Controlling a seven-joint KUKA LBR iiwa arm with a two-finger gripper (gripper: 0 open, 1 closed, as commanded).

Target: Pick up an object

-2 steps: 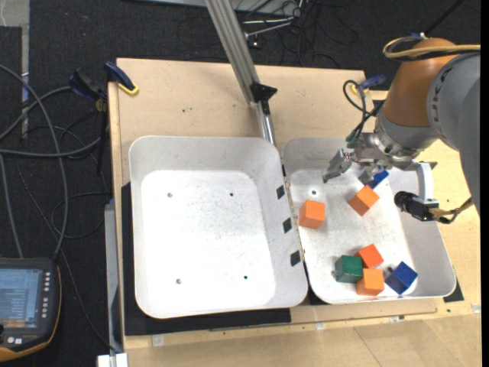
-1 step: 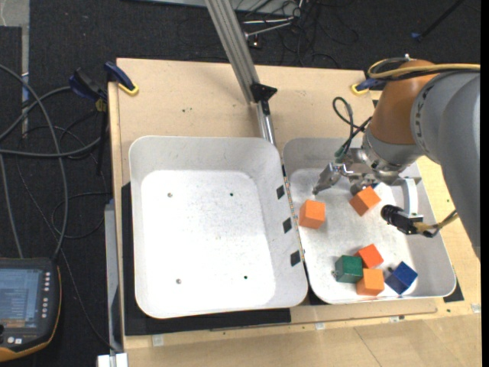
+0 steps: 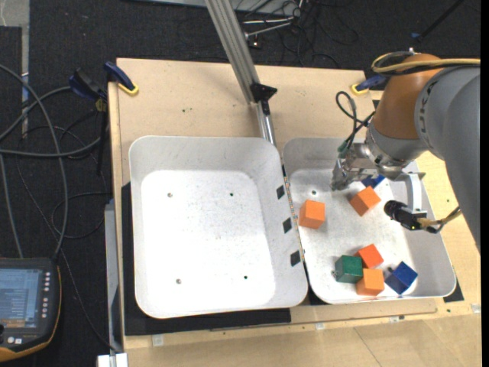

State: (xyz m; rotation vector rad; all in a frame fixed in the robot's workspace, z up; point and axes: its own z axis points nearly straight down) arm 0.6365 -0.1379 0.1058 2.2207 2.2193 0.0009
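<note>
A grey KUKA arm's two-finger gripper (image 3: 341, 176) hangs low over the right shallow white plastic bin (image 3: 321, 159), beside an orange cube (image 3: 365, 200). Its grip cannot be told

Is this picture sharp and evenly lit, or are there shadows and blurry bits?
In the camera view the light is even and soft: the orange cube throws only a faint shadow on the right bin, the left bin shows no harsh glare, and the gripper looks dim and slightly soft.
</note>
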